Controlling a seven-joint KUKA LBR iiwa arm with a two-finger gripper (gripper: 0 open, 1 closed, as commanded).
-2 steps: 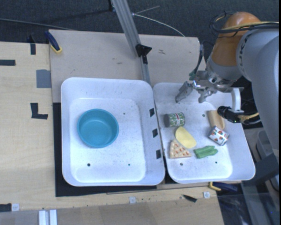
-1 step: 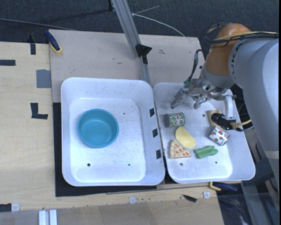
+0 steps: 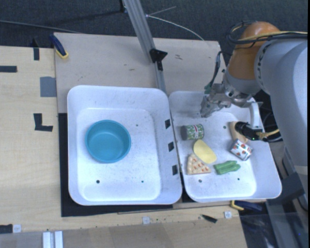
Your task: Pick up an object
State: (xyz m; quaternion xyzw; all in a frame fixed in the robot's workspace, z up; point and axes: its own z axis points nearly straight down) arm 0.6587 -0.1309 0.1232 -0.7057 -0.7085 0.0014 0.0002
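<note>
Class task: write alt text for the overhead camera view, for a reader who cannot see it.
A grey robot arm with an orange band lowers its claw over the right white bin, above a small can, a yellow piece, a waffle-like wedge, a green piece and a patterned cube. The left white bin holds a blue bowl.

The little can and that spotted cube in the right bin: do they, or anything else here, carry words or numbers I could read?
No text can be read.
Small can: a green label band, print too blurred to read.
Spotted cube: red marks on white, no legible figures.
Blue bowl: plain, no markings.
</note>
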